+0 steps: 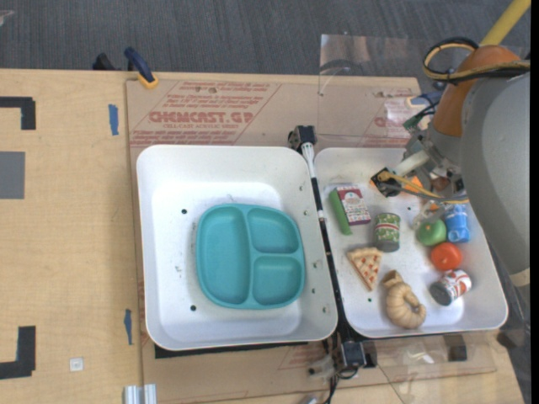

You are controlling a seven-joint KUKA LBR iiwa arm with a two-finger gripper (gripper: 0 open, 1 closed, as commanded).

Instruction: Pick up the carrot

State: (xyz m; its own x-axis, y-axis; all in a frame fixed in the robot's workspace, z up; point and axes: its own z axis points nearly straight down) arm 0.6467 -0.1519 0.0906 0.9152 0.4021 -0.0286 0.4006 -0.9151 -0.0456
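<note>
The wooden surface (59, 225) is stretching far out to the view's left of the jaws, and a printed cardboard sheet (210, 108) is lying on it under both bins. The grey arm (497, 158) is reaching in from the right and bearing the jaws over the far end of the right bin (480, 310); they are blurred against the clutter, so I cannot tell whether they are spread or clenched. The left bin (160, 225) is sitting well to the left of the jaws and holding a teal divided plate (250, 255). Nearer the camera than the jaws, at the right bin's front, a brown pastry (404, 303) is lying with a pizza slice (366, 266) just to its left. A red and white box (355, 205) and a green stick (339, 213) are lying side by side to the left of the jaws and a little forward. A green can (387, 231) is standing just in front of the jaws. A green fruit (431, 231), a blue can (457, 223), a red ball (446, 255) and a red and white can (452, 286) are clustering forward and to the right of the jaws. The carrot (418, 188), a thin orange strip, is lying right at the jaws, on their near side; contact is unclear. A small black and yellow object (386, 181) is sitting just to their left.
</note>
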